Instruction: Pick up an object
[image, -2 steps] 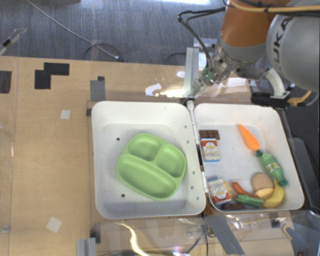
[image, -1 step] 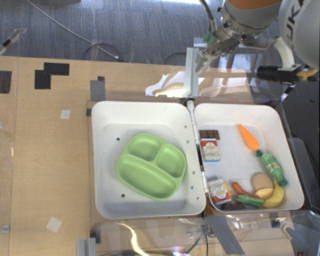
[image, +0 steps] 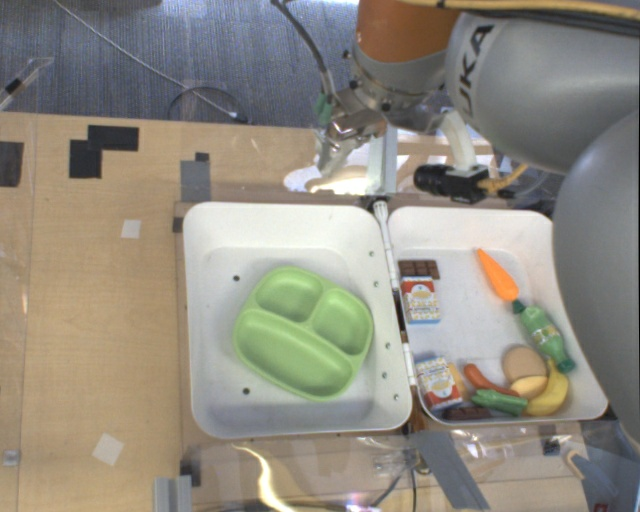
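My gripper (image: 354, 162) hangs above the far rim where the two bins meet, open, with nothing between its fingers (image: 380, 165). The right bin (image: 455, 235) holds a chocolate bar (image: 419, 269), a small carton (image: 422, 300), an orange carrot (image: 497, 274) and a green bottle (image: 545, 335). A second carton (image: 438, 380), a brown egg-shaped item (image: 522, 362), a banana (image: 552, 392), a red sausage-like piece (image: 480, 378) and a green vegetable (image: 498, 401) crowd its near corner. A green divided plate (image: 303, 330) lies in the left bin (image: 215, 250).
The grey arm and its orange band (image: 405, 25) fill the upper right and overhang the right bin's far side. A black fitting (image: 450, 181) sits behind the right bin. Cables (image: 205, 100) trail over the dark floor beyond the wooden bench (image: 90, 300).
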